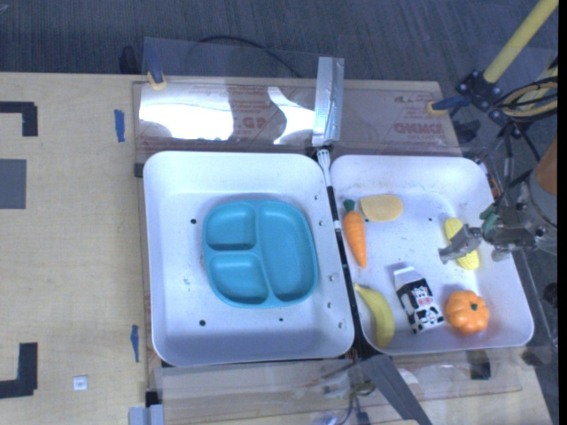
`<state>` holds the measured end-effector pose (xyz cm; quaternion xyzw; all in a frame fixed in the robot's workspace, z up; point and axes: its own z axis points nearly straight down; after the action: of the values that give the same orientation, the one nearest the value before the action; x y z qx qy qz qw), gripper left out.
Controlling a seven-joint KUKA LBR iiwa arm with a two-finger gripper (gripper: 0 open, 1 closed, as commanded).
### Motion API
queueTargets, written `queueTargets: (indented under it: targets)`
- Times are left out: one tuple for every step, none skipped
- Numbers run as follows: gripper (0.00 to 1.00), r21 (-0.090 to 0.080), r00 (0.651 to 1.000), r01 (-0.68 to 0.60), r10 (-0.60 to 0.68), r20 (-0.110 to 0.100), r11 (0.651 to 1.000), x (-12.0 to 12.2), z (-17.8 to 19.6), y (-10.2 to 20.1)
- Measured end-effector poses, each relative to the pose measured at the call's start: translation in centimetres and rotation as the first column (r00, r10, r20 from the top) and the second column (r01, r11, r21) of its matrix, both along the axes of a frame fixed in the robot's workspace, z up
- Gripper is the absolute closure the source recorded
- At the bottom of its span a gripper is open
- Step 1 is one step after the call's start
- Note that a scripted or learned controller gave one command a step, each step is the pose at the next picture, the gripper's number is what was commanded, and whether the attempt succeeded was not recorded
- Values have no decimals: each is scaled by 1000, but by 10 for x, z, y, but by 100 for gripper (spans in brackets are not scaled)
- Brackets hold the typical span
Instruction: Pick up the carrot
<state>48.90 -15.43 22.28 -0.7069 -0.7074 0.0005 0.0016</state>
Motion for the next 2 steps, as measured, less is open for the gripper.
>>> queueTargets:
  targets:
    - [0, -6, 984, -176, 176, 10, 984, -1, -115, -23]
    - [0, -8, 914, -405, 405, 8, 914, -8, -45, -69]
